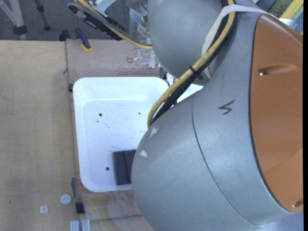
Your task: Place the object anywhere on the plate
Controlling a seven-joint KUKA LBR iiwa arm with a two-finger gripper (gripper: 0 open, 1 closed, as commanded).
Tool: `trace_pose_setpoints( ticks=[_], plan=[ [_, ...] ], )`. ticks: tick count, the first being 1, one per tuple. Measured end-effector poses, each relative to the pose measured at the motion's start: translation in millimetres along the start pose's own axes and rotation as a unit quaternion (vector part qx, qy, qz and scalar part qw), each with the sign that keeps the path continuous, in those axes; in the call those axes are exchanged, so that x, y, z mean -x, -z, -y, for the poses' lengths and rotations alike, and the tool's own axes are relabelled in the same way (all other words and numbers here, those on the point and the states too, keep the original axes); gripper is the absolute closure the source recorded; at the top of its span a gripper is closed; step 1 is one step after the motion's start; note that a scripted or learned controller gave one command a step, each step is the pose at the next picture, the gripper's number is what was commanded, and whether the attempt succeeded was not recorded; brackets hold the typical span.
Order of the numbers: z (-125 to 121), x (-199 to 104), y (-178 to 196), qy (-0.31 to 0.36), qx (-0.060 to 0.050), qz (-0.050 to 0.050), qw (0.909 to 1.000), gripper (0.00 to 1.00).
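Looming grey arm (211, 129) over white bin (96, 105)

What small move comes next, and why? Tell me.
Probably draw the arm back toward the right. Its grey body covers most of the white bin and overlaps the dark flat object at the bin's near edge, so the camera cannot guide any placing.

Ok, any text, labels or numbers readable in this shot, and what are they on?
No readable words or numbers.
A dark zigzag mark on the grey arm: a scribble, not a letter I can name.
Faint reddish print on the brown board above the white bin: too blurred to read.
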State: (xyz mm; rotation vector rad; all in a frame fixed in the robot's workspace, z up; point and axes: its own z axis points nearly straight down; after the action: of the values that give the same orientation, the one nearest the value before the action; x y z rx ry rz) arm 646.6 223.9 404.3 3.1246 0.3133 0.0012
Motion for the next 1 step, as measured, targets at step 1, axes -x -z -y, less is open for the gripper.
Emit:
trace_pose_setpoints(
  ticks=[1],
  plan=[
    [3.7,10.2,-182.0,0.029,-0.001,0.004,0.9996,1.0]
  ],
)
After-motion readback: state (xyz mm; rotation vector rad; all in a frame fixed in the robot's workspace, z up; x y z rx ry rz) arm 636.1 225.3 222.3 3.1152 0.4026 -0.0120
